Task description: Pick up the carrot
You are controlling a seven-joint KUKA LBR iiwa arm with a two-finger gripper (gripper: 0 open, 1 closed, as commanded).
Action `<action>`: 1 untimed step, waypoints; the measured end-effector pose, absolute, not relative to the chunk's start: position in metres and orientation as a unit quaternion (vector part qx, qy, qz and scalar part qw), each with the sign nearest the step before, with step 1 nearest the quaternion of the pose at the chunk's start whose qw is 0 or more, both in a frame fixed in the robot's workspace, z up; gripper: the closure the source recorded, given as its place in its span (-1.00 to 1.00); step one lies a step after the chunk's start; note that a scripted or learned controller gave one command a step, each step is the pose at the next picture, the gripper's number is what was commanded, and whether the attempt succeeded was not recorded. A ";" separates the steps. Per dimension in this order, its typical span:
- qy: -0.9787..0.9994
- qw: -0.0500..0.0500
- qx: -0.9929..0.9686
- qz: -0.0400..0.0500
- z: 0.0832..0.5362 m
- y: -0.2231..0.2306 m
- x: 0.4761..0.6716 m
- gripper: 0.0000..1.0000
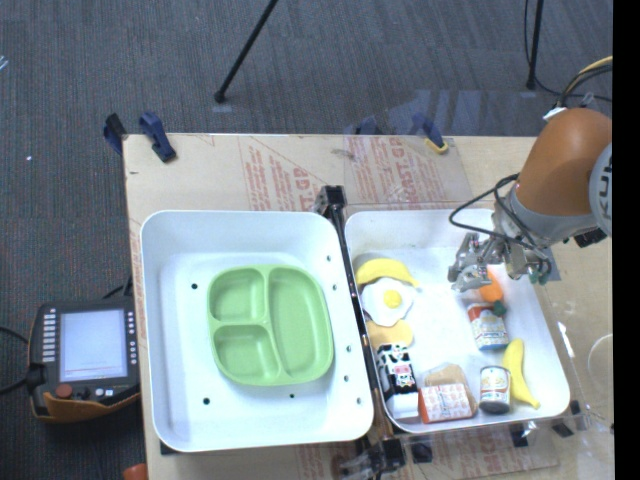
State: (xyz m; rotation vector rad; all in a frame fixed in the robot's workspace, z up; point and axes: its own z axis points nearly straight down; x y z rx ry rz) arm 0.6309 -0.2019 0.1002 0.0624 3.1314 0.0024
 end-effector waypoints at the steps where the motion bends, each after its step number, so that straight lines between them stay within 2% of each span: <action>1: 0.970 0.001 -0.243 0.001 0.087 -0.211 0.554 1.00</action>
